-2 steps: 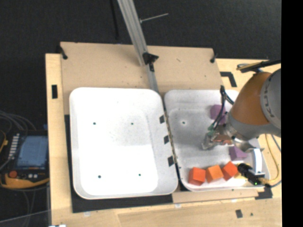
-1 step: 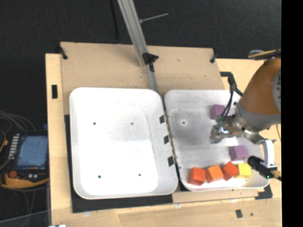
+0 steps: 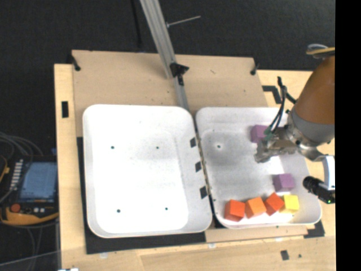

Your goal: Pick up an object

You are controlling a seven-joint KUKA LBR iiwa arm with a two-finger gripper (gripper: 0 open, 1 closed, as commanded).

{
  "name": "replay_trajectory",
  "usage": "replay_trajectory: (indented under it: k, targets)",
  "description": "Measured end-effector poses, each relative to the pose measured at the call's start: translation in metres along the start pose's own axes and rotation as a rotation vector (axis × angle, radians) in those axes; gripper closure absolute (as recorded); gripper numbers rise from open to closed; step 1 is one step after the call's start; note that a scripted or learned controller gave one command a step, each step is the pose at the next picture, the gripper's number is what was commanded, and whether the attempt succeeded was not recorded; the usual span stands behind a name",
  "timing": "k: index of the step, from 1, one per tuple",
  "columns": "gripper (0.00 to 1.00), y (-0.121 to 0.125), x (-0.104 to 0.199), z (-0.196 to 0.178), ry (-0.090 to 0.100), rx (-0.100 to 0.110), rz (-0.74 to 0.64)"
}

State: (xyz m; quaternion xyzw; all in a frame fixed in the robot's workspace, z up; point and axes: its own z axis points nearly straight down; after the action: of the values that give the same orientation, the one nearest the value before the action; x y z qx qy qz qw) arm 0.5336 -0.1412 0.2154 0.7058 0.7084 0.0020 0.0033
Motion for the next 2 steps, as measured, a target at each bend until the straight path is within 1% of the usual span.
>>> replay_trajectory:
  k: [1, 2]
  targets:
    - [1.0, 0.002, -0.001, -0.033, 0.0, 0.001, -0.001]
    - [1.0, 0.004, 0.052, -0.022, 0.002, 0.006, -0.003]
